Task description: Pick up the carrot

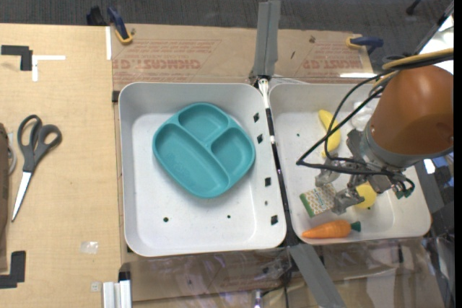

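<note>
The orange carrot [329, 229] with its green stub end lies flat along the front wall of the right bin [404, 227]. My gripper [339, 195] hangs under the orange wrist band, over the middle of that bin. It sits just behind the carrot and apart from it. It is right above a small green and white packet [313, 203], with a yellow item [366, 195] at its right side. Cables and the wrist hide part of the gripper. Nothing orange shows in it.
A yellow banana [328, 128] lies at the back of the right bin. The left bin [144, 227] holds a teal divided plate [205, 149]. Scissors [30, 148] lie on the wooden bench at far left. A grey bar [267, 40] stands behind the bins.
</note>
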Motion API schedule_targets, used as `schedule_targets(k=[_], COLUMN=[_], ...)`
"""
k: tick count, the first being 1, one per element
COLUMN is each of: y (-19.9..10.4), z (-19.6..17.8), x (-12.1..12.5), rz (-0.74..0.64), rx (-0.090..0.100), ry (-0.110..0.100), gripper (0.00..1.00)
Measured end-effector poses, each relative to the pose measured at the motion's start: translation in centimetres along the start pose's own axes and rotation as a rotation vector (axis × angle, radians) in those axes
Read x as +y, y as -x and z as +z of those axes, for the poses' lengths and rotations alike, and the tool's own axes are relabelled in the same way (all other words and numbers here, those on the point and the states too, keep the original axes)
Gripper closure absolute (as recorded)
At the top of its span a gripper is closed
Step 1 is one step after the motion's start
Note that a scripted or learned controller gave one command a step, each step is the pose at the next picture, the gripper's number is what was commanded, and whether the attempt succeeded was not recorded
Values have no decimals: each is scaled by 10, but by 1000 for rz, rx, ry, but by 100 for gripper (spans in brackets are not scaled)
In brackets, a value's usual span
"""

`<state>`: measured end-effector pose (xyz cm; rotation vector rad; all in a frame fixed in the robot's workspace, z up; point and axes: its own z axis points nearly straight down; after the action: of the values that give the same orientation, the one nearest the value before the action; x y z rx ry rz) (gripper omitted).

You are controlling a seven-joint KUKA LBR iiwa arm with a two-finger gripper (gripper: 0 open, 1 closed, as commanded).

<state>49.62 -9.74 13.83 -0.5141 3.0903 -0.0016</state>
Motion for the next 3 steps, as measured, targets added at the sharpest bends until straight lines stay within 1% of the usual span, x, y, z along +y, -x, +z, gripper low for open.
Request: schedule_targets(k=[3], y=[7], z=[-28], x=[-1], rz=[1], rx=[-13], ry=[-5], gripper=[100])
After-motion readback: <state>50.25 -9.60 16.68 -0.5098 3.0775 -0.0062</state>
